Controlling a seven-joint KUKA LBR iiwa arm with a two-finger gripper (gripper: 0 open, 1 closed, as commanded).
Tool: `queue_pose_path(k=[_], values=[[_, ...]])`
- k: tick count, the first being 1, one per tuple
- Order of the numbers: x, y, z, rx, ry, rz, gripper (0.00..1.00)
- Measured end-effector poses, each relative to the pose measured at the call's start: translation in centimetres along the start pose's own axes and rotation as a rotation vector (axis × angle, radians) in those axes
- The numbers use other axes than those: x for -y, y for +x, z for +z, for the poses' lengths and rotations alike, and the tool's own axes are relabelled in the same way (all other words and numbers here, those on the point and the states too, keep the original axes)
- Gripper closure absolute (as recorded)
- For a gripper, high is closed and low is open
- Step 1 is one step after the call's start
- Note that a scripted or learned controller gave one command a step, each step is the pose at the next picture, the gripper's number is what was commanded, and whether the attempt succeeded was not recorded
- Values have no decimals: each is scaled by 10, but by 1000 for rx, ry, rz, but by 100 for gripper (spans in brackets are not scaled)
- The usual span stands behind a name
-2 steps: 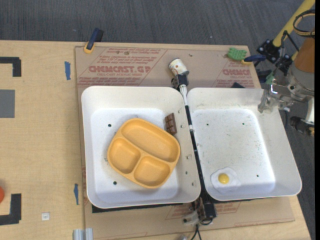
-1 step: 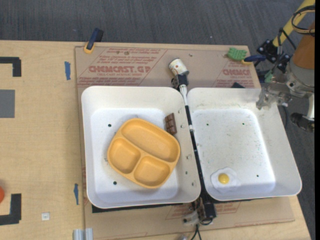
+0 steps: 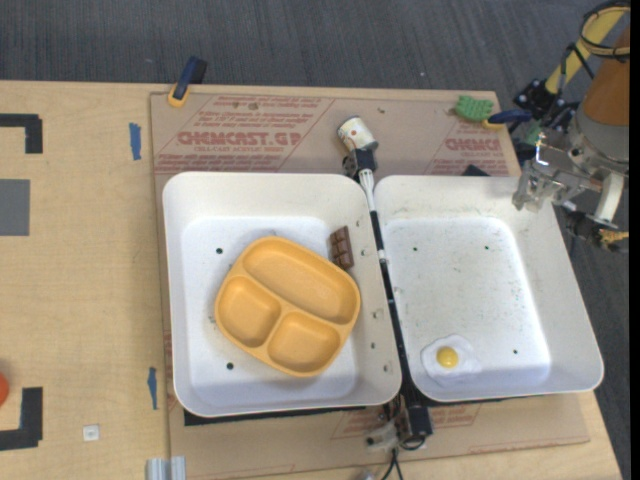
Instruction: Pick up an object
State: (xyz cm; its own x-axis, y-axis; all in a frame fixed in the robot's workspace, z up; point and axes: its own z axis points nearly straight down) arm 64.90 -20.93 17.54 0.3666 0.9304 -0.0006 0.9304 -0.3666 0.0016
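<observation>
Sitting untouched in the right bin is a toy fried egg, down at about seven o'clock on that bin's floor, just beside the near wall. That's one candidate. Over in the left bin there's a yellow divided plate, three compartments, lying tilted across the middle, and a small brown block at its one o'clock, tucked against the wall between the bins and just beside the plate's rim. Nothing has been lifted: everything rests on the bin floors. The gripper hangs up at the right bin's one o'clock corner, over the rim, well apart from the egg; from here I cannot tell how it is set. By my reckoning the pick has barely begun: the approach, the descent, the grasp and the lift are all left.
</observation>
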Motion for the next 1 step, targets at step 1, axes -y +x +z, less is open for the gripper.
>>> queue_pose_path(k=[1], values=[[-19,2,0,0,0,28,100]])
